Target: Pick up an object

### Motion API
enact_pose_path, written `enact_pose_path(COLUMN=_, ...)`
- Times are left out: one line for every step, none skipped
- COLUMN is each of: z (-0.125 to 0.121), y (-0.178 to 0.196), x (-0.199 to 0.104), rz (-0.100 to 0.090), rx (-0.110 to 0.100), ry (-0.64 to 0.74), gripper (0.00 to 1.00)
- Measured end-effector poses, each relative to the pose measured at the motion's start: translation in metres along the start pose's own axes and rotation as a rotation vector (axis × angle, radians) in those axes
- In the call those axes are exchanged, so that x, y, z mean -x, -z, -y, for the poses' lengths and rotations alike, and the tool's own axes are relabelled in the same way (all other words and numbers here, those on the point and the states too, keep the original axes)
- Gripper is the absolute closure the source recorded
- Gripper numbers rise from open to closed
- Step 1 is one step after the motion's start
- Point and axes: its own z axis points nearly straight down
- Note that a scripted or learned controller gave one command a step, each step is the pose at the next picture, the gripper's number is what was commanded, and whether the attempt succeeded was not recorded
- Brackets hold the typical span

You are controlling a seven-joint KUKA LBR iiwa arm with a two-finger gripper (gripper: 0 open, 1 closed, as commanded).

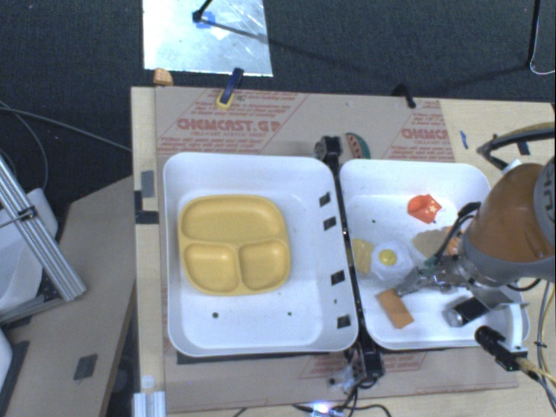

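Observation:
The right bin point(408, 170) holds several small objects. A red crumpled piece point(424, 206) lies at the back. A white toy fried egg with a yellow yolk point(387, 256) sits mid-bin, with a pale yellow slab point(360, 254) beside it against the divider. A tan cracker-like block point(394, 308) rests near the front wall. My gripper point(410, 283) reaches in low from the right, its tip between the egg and the tan block and close to both. A beige item point(430, 241) is partly hidden behind the arm.
The left bin point(252, 165) carries a yellow three-compartment tray point(233, 242). Black clips line the divider point(340, 233) between the bins. The arm's orange-banded wrist point(517, 224) covers the right bin's right side.

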Motion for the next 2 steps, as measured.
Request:
enact_pose_path(z=-0.008, y=0.107, x=-0.090, rz=-0.003, rx=0.011, ry=0.013, gripper=0.00)
enact_pose_path(z=0.002, y=0.000, x=-0.052, rz=0.000, rx=-0.008, ry=-0.004, gripper=0.00)
